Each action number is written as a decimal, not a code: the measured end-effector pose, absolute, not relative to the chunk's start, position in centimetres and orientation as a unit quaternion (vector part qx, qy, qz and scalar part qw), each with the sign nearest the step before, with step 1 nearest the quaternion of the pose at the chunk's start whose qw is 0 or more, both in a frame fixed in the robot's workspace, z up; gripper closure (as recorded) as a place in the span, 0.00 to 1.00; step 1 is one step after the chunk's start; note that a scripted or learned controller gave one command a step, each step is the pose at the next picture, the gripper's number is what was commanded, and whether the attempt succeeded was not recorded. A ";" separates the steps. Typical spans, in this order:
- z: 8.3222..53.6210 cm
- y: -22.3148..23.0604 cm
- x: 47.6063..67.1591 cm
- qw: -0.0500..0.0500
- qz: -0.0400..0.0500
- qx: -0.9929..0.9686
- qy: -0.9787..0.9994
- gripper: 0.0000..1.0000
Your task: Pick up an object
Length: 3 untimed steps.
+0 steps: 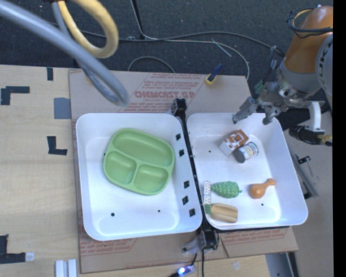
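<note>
The gripper [252, 116] hovers over the right bin's [289, 162] far edge, jaws wide and holding nothing. The approach step is in hand; next it must descend onto the small carton [233, 141] nearby.

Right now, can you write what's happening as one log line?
gripper: fingers open, holding nothing | position: above right bin far edge | green tray: left bin

A light wooden bench top [32, 178] holds a brown cardboard sheet [157, 89]; dark carpet floor [216, 16] lies behind.
</note>
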State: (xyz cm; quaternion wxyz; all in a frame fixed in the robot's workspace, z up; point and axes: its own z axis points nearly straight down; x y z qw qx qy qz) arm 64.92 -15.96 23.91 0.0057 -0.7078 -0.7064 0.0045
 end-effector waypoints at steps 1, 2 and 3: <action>24.7 -15.9 65.2 0.000 0.001 -0.707 -0.708 0.00; 20.0 -15.1 65.0 0.002 0.002 -0.707 -0.708 0.00; 15.3 -14.8 65.5 0.002 0.003 -0.707 -0.708 0.00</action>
